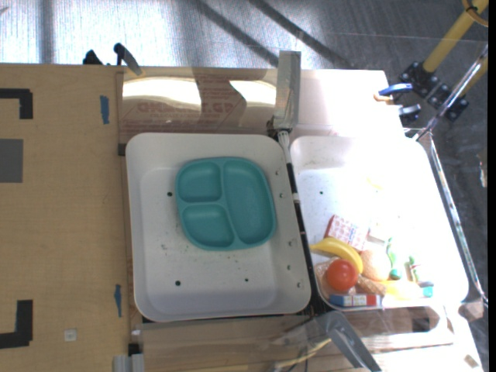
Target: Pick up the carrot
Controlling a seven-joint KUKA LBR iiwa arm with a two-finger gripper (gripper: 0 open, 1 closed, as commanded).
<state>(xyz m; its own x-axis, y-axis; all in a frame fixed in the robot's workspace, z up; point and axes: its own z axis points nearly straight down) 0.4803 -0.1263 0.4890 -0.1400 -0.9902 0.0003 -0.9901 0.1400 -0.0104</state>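
gripper state cannot be told; toys lie heaped (pixel 364 273) in the right bin (pixel 434 208).

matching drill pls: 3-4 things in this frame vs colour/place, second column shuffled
1. divided plate
2. banana
3. tomato
4. left bin

a. red, round, among the items in the right bin's near corner
b. white, holds the plate
c. teal, three compartments
d. yellow, curved, just above the tomato in the picture

Pairs: 1-c, 2-d, 3-a, 4-b
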